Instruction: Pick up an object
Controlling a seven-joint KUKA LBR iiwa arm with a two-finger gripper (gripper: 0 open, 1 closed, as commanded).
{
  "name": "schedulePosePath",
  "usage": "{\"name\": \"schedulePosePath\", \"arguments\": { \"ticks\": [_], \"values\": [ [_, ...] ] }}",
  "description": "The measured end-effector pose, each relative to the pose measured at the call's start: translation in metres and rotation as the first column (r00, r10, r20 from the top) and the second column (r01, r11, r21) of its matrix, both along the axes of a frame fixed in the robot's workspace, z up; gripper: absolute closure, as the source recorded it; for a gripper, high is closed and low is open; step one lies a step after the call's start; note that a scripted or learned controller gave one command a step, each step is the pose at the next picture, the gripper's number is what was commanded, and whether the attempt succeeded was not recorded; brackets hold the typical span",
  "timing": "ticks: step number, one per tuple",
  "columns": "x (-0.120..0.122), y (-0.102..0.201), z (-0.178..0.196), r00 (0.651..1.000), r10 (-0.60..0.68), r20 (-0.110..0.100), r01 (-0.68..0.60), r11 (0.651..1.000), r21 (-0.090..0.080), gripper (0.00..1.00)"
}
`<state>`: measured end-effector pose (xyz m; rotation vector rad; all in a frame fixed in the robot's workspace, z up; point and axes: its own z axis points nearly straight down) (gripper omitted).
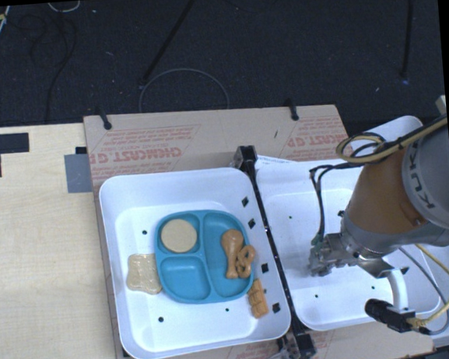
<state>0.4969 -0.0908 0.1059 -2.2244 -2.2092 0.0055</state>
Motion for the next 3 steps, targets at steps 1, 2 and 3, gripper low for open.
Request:
{"name": "schedulePosePath", "arguments": {
  "ticks": [1,2,3],
  "values": [
    [-0.001,0.003,0.062,1.0,0.007,0.009,-0.007,1.0,-0.002,1.0],
    [0.0,0.002,0.115,1.0,0.007,0.01,-0.007,1.0,-0.002,1.0],
    [0.003,0.001,0.178,1.0,0.008,0.011,-0.008,1.0,-0.003,1.0]
  ]
}}
